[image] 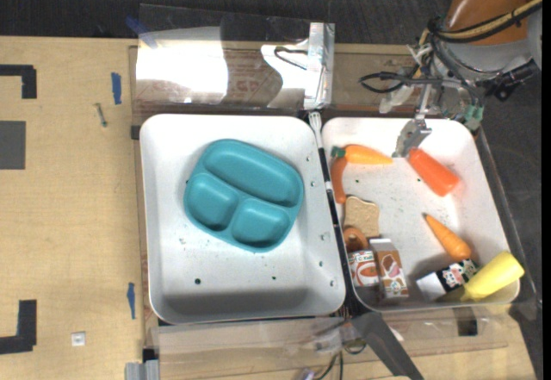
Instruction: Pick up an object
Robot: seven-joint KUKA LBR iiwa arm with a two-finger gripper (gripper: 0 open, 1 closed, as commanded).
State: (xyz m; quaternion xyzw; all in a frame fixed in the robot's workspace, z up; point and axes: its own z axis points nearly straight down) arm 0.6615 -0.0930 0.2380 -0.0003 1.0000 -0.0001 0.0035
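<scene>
Over the back edge of the right bin [482,165], the end effector [413,139] is seen hanging down from the grey arm [491,16]. Whether it is wide or narrow cannot be told, and nothing is seen held in it. Just beside its tip, on the side away from the arm, a small carrot [368,155] is lying. Just beside the tip on the other side, a little nearer the front, an orange block [433,171] is lying at a slant. Further to the front, a second carrot [448,236] is seen, and a slice of bread [362,215] is lying flat. Well apart from the end effector, at the front edge, two small cartons [380,270], a black and white toy [448,277] and a yellow piece [493,276] are placed. Far off in the left bin [164,197], a blue tray [244,194] is lying. Both bins are set on the tabletop [60,197].
</scene>
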